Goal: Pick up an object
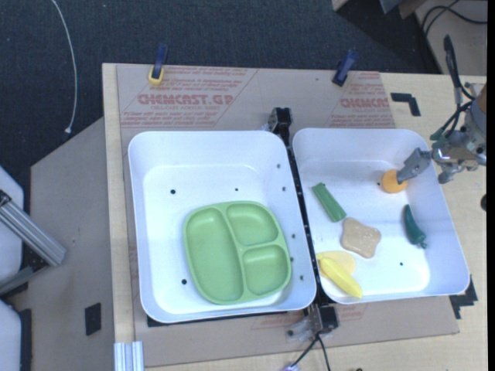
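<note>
The jaws are hanging over the right bin, one finger reaching just beside an orange object lying to their left; whether they are apart cannot be told. A teal object is lying nearby.

A flat brown cardboard-covered bench top printed with red lettering carries two shallow white plastic bins side by side: the left bin and the right bin, their inner rims touching. A yellow clamp and a blue clamp grip its far edge.
</note>
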Controlling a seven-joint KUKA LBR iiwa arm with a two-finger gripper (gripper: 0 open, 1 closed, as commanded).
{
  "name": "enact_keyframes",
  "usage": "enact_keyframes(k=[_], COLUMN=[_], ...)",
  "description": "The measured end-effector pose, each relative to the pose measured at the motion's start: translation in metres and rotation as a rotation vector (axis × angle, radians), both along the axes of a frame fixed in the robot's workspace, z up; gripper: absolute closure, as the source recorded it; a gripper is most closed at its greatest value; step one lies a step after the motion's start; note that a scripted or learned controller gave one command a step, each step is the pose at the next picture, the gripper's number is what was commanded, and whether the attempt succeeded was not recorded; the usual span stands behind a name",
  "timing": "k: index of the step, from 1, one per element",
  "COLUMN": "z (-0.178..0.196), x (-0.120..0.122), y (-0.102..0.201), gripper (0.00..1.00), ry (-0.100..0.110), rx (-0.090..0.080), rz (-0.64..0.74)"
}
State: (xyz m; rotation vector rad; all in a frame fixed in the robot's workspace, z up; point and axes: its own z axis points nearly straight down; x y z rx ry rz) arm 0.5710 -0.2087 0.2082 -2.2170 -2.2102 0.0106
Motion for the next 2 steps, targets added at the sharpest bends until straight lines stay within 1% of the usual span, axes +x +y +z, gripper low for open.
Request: enact_keyframes(k=[1, 2], z=[0.007, -0.037], x=[0.003, 0.006], y=[0.0, 0.0], gripper=[0.0, 0.0], ry=[-0.012, -0.007], rx=[-0.003, -0.002], rz=[0.003, 0.003])
